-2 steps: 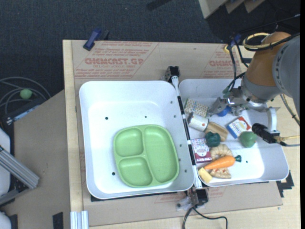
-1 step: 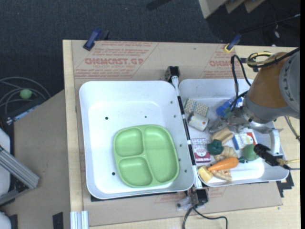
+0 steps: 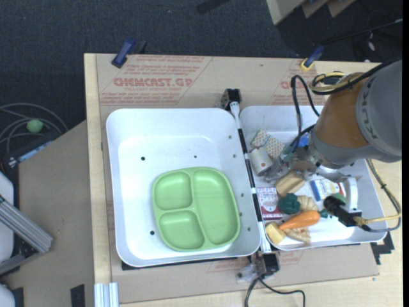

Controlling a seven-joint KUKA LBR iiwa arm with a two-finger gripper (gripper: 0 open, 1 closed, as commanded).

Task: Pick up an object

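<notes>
The right bin holds a heap of small things. An orange carrot lies near its front edge, with a dark green piece just behind it and a pale yellow slice at the front left. A tan bread-like piece and a silver can sit further back. My gripper is low over the middle of this bin, right above the tan piece and next to the can. The wrist hides what lies under it.
The left bin holds a green divided plate. In the right bin there are also a patterned cloth, a red card and a white tube. A black divider runs between the bins.
</notes>
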